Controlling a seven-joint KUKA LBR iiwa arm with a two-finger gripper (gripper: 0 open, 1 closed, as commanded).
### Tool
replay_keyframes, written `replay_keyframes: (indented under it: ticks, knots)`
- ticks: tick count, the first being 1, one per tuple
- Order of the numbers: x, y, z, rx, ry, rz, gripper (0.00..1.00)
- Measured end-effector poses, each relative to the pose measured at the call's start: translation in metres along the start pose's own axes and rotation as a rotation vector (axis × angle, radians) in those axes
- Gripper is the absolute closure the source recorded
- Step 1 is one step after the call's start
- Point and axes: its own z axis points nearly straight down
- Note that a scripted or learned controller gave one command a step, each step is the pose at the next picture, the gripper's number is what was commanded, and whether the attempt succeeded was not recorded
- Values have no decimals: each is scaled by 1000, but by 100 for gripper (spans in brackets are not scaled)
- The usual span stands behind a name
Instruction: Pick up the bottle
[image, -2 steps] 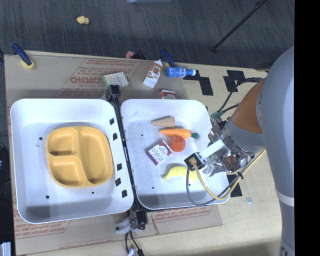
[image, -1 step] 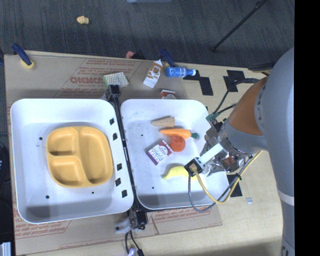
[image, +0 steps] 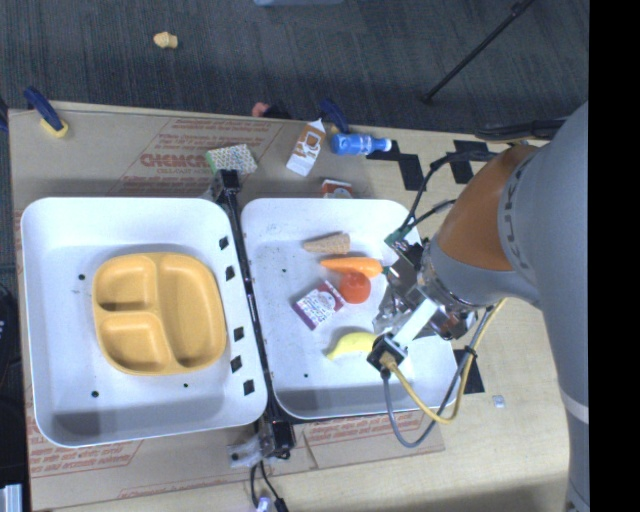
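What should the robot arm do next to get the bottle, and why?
Probably lift the tool and swing it toward the top of the view. The blue bottle lies on the bench outside the right bin, past its far rim and beside a small carton. The tool hangs over that bin, near the banana.

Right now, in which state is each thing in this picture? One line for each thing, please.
bottle: lying on its side on the bench, behind the right bin, not held.
gripper: over the right bin, away from the bottle.
yellow plate: flat, right way up, in the left bin.
carrot: lying in the right bin.
banana: lying in the right bin, beside the gripper.
purple packet: lying flat in the right bin.
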Motion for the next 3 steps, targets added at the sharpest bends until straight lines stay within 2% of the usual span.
replay_keyframes:
  ticks: [1,2,3]
  knots:
    - [-41,57,45,-2,0,-31,100]
    - [-44,62,17,-3,2,347,100]
    - [-8,27,12,-1,1,415,100]
